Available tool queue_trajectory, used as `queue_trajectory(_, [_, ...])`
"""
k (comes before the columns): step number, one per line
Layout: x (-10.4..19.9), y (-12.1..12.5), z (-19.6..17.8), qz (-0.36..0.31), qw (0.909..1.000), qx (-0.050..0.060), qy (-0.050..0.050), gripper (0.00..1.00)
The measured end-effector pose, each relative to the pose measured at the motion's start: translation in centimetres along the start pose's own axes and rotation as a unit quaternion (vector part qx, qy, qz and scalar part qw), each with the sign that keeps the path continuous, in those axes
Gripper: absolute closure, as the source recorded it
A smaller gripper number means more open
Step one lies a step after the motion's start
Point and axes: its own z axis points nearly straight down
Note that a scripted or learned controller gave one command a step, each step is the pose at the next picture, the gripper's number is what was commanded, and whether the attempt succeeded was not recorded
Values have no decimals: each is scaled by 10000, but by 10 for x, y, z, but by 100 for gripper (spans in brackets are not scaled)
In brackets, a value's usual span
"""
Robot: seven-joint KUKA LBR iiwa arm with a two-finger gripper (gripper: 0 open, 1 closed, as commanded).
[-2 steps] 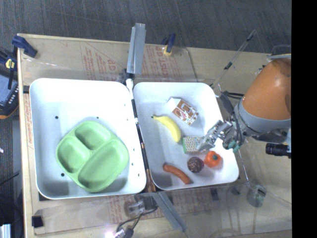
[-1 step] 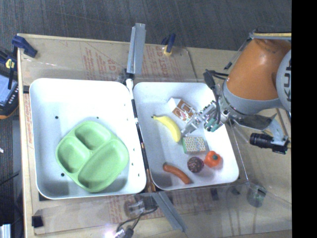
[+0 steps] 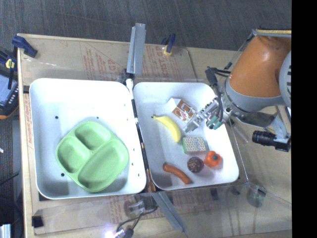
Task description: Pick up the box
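Observation:
The box [image 3: 181,109] is small, white with a brown and orange printed face, and lies flat in the back middle of the right bin [image 3: 148,95]. My gripper [image 3: 199,121] reaches in from the right and hangs low over the bin, just right of and in front of the box, near its right edge. Nothing shows held in it. The grey arm with its orange band [image 3: 257,66] rises over the bin's right rim.
A banana [image 3: 168,127] lies left of the gripper. In front of it sit a green-yellow sponge block [image 3: 194,144], a red tomato [image 3: 213,159], a dark brown ball [image 3: 195,164] and a sausage [image 3: 177,173]. The left bin [image 3: 44,98] holds a green divided plate [image 3: 92,155].

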Motion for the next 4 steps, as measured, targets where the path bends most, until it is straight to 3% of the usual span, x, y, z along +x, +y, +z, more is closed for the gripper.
queue_trajectory(1, [-33,-44,-20,-1981,9802,0,5,100])
queue_trajectory(2, [-33,-44,-20,-1982,9802,2,5,0])
queue_trajectory(3, [-37,-65,5,-583,9983,7,22,0])
queue_trajectory(4, [-77,-13,19,-639,9980,10,20,0])
